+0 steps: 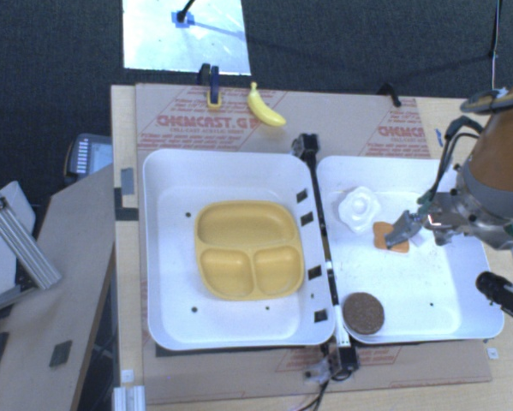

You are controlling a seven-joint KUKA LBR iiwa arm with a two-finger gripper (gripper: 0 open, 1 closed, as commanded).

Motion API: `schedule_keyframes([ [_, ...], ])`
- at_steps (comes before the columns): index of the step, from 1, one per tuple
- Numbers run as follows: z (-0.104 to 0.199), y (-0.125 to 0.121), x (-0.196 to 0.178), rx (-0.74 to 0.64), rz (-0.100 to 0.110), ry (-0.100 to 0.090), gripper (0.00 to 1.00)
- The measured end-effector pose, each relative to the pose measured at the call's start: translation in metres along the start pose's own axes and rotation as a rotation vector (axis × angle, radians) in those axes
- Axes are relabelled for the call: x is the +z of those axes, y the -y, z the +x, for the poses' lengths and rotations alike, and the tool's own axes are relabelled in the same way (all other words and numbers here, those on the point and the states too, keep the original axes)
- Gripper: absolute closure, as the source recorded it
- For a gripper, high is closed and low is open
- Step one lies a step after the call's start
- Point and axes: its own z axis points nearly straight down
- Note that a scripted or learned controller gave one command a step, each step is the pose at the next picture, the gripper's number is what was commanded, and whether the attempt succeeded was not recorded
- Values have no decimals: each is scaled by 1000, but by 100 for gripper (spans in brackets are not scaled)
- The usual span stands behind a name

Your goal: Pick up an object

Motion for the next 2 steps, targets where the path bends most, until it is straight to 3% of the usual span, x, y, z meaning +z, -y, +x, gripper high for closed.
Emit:
schedule_keyframes([
  [1,0,-2,-4,-2,-9,1,0],
  [2,8,-3,41,-1,-4,0,0],
])
